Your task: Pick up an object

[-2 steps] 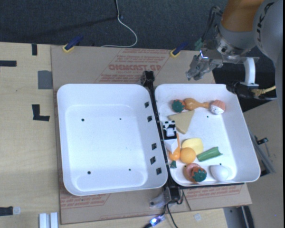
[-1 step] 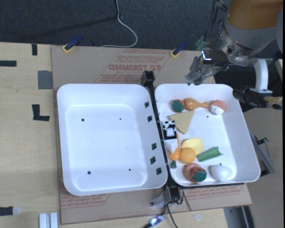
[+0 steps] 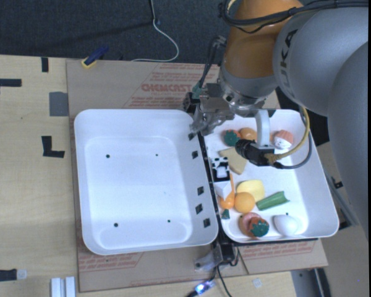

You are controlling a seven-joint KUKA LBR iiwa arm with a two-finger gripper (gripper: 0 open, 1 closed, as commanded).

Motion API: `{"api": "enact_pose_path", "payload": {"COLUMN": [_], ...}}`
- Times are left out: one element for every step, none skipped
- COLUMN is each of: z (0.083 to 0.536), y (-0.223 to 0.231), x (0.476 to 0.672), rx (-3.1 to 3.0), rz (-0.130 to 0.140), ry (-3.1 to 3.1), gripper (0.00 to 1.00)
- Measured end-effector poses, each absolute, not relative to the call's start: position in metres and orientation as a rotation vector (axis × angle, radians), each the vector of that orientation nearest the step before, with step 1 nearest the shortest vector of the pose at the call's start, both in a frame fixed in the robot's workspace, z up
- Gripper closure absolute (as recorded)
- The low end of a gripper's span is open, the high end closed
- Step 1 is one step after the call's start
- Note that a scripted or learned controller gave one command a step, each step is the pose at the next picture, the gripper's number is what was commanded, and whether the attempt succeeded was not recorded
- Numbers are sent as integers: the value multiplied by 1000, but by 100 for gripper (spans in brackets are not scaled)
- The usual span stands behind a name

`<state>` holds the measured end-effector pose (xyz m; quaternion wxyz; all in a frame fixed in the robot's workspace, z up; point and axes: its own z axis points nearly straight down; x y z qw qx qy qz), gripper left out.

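Camera view. The gripper [image 3: 205,117] hangs over the rear end of the wall shared by the two bins; its opening cannot be made out, and the wrist hides the right bin's [image 3: 324,190] rear edge. Partly covered there are a teal object [image 3: 230,138] and an orange piece [image 3: 248,133]. Toward the near edge lie a yellow block [image 3: 251,188], an orange ball [image 3: 244,202], a green piece [image 3: 272,200] and a white egg shape [image 3: 287,224]. The left bin [image 3: 136,184] offers open floor. Both bins rest on cardboard [image 3: 111,85] over a pale bench [image 3: 25,184].

White bins [image 3: 136,184], orange-banded grey arm [image 3: 309,48]
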<state>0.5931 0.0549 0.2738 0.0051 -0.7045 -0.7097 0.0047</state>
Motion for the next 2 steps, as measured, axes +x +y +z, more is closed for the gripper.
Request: {"api": "enact_pose_path", "payload": {"z": [445, 542], "y": [97, 149], "x": [621, 529], "rx": [-2221, -2210], "rz": [-22, -15], "ry": [-2236, -2235], "gripper": [100, 100]}}
